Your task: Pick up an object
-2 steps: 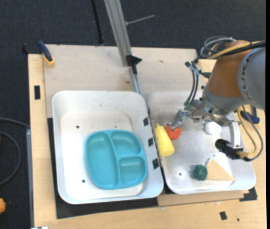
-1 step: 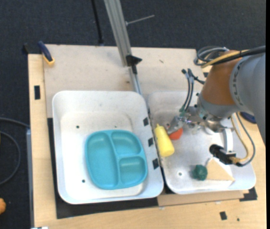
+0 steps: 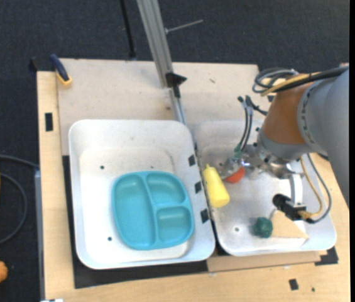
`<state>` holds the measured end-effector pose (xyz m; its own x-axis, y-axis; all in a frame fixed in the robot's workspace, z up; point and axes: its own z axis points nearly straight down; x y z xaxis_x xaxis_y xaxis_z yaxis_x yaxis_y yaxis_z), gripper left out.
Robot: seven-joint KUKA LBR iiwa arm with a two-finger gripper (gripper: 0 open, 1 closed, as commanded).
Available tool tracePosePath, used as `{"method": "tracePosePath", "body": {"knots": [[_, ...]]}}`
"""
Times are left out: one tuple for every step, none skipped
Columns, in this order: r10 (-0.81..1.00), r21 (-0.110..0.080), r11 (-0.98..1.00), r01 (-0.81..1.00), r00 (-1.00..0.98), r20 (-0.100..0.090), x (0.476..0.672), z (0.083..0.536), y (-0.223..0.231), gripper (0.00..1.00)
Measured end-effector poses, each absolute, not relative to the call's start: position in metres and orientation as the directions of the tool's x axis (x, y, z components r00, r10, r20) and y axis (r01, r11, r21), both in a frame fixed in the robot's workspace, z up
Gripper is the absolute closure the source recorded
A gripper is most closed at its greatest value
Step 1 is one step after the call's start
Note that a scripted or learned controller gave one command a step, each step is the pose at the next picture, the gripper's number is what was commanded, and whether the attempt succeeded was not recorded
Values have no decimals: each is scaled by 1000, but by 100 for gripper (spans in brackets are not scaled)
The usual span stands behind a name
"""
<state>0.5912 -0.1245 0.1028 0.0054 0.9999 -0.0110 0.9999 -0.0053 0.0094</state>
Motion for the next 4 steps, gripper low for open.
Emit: {"method": "tracePosePath", "body": {"knots": [[1000,7,-7,1000,8,-4,591,113,-122,100],[1000,7,-3,1000,3,-2,592,178,-126,100],[1000,8,3,1000,-3,-2,599,239,-120,100],[1000,4,3,1000,-3,-1,600,262,-122,100]]}}
